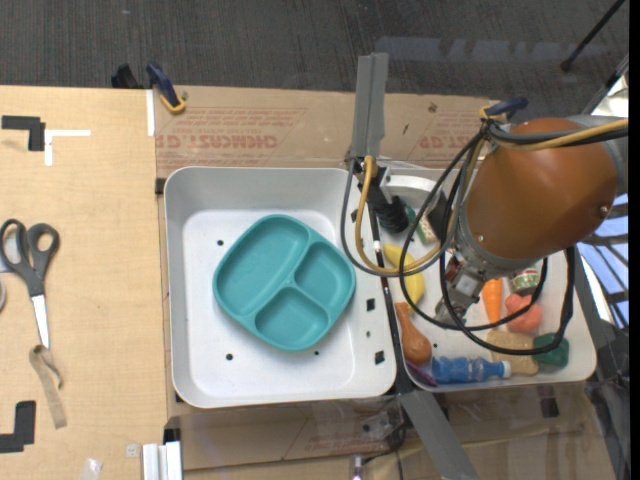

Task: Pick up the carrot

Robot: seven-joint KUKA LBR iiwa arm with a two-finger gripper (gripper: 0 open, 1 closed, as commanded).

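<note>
The carrot (492, 302) is a small orange stick standing nearly upright in the right bin (585, 363), among other toy foods. My arm, with its big orange band (535, 193), hangs over that bin and hides much of it. The gripper (463, 294) pokes out below the band, just left of the carrot and very close to it. I cannot tell whether it touches the carrot.
The left bin (190, 288) holds a teal divided plate (285, 283). Around the carrot lie a yellow fruit (410, 280), a brown-orange piece (413, 340), a blue bottle (470, 370), a red piece (526, 315) and a green piece (551, 349). Scissors (30, 263) rest on the bench at far left.
</note>
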